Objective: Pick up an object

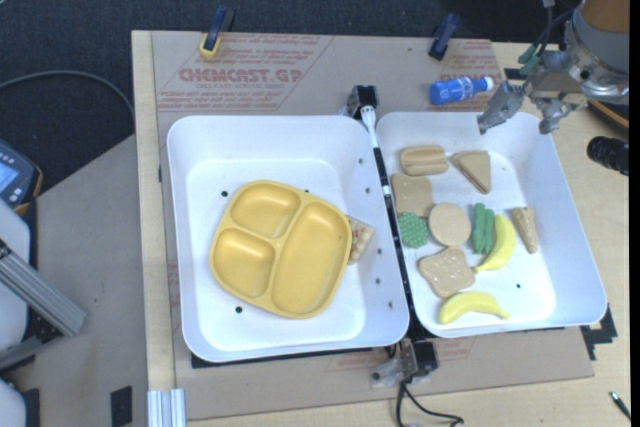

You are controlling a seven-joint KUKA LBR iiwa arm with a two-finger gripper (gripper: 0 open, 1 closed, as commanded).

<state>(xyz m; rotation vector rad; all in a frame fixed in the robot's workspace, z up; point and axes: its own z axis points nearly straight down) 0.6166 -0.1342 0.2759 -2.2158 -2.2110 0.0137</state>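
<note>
The right bin point(560, 215) holds several toy foods: a tan bread roll point(423, 158), a triangular sandwich piece point(473, 169), a round cracker point(449, 224), a green bean pod point(483, 228), a yellow banana point(472, 308) and a toast slice point(445, 269). My gripper point(523, 114) hangs over the far edge of the right bin, its two fingers spread apart with nothing between them. It stands above and to the right of the sandwich piece.
The left bin point(190, 165) carries a yellow divided plate point(280, 247) with a small tan piece point(360, 237) at its right rim. A blue bottle point(460, 90) lies on the board behind the right bin. Clamps point(213, 33) sit at the board's far edge.
</note>
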